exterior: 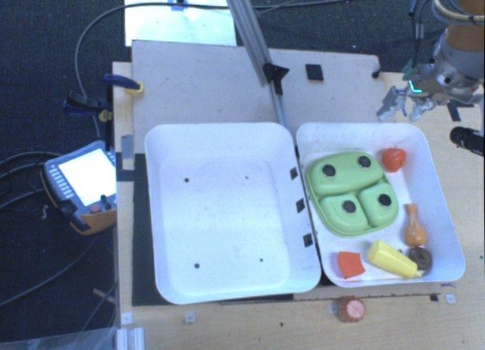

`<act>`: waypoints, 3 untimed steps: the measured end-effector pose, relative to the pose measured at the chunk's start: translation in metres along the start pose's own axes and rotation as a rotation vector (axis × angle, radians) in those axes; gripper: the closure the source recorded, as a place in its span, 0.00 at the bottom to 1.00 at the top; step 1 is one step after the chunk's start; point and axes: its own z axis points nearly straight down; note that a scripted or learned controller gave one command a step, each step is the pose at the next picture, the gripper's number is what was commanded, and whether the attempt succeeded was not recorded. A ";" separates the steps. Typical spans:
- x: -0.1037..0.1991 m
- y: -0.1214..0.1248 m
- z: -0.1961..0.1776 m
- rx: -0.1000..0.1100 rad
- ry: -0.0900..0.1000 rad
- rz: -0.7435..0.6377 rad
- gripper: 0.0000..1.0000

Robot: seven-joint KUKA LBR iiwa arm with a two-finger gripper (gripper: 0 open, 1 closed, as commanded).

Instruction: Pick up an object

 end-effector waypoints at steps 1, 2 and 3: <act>0.000 0.001 -0.002 -0.004 -0.001 -0.001 0.00; -0.002 0.001 0.060 0.001 0.000 0.002 0.00; -0.009 0.000 0.105 -0.001 -0.001 0.003 0.00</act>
